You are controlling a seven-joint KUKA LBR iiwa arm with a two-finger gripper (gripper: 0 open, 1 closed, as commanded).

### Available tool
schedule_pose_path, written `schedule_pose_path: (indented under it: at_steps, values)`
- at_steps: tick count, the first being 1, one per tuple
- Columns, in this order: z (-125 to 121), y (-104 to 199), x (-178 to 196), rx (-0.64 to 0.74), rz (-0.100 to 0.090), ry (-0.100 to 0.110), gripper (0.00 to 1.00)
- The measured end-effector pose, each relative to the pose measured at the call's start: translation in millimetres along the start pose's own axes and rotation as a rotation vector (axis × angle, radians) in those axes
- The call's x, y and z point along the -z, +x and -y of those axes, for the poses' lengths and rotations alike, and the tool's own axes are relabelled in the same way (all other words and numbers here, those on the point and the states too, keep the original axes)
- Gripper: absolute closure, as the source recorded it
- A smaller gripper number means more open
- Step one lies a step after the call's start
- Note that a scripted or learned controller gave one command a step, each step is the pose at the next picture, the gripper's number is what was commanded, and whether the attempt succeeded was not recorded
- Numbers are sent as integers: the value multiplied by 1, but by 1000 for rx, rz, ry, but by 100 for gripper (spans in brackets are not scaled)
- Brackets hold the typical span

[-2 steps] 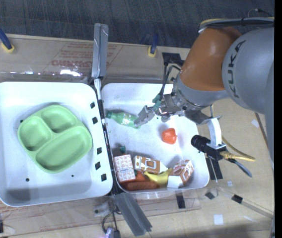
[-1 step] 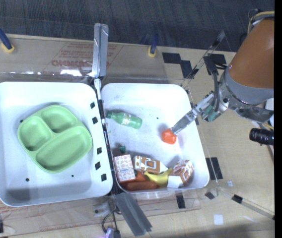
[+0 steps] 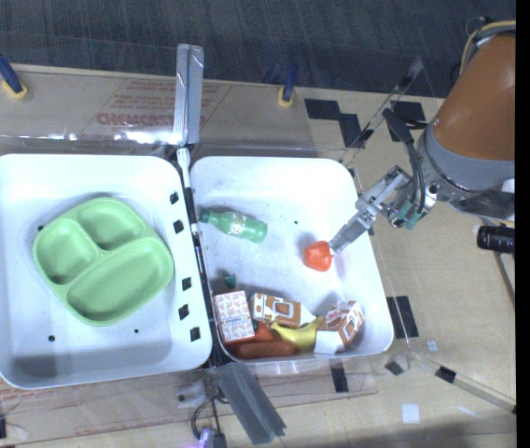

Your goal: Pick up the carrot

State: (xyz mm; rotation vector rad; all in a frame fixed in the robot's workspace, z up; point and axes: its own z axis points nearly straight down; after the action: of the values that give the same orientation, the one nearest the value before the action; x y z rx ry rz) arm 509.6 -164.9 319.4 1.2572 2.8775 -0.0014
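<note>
Gripper (image 3: 341, 239) sits beside a red fruit (image 3: 317, 256), can't tell its grip state; carrot (image 3: 263, 347) lies lower-left, lengthwise along the near wall.

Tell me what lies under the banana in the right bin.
Under the banana an orange-red piece, likely the carrot, pokes out beside small cartons. Most of it is covered, so its full shape and whatever lies beneath cannot be seen.
</note>
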Motion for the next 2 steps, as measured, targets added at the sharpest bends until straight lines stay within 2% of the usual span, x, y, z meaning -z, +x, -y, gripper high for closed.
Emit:
schedule_pose_path:
  at_steps: [1,2]
  values:
    - [-10,32,-50,414,-1,0,0]
    - [-92,18,-31,797,3,-2,0]
